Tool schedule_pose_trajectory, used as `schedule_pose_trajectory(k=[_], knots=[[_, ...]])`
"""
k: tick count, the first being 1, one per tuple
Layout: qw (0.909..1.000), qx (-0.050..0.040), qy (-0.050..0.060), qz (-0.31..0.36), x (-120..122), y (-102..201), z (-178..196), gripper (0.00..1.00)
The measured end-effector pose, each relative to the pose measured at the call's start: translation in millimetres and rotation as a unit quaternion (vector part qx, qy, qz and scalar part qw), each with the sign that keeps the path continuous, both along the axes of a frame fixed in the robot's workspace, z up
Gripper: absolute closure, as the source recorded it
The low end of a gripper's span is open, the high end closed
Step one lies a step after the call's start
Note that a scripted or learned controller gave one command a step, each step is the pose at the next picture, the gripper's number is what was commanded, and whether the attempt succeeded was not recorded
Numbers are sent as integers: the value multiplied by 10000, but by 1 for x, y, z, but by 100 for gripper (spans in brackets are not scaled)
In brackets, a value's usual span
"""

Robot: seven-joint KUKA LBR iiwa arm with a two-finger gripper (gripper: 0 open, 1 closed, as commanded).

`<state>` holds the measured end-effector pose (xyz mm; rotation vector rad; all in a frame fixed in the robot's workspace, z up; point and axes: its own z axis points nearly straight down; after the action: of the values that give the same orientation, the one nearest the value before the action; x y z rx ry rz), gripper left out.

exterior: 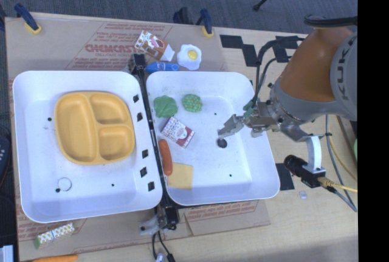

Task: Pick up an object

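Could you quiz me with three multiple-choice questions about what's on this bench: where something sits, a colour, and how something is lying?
1. Where is the yellow tray?
A. left bin
B. right bin
C. on the cardboard

2. What colour is the ball in the right bin?
A. red
B. green
C. blue

3. How is the sausage placed?
A. standing upright
B. lying flat
C. held by the arm

Answers: 1 A, it lies in the left bin. 2 B, it is plainly green. 3 B, it lies flat beside the cheese slice.

"KUKA" on arm (340, 72)
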<state>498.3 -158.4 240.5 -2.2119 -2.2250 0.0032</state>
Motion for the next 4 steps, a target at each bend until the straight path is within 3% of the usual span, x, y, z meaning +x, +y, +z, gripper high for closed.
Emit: schedule_pose_trajectory(k=[1, 2, 3, 4], knots=[[9969, 3, 8, 789, 38, 40, -108, 0], [9956, -10, -27, 937, 93, 63, -144, 0], [9927, -5, -36, 1204, 160, 63, -146, 0], [9924, 4, -38, 1230, 160, 64, -135, 100]])
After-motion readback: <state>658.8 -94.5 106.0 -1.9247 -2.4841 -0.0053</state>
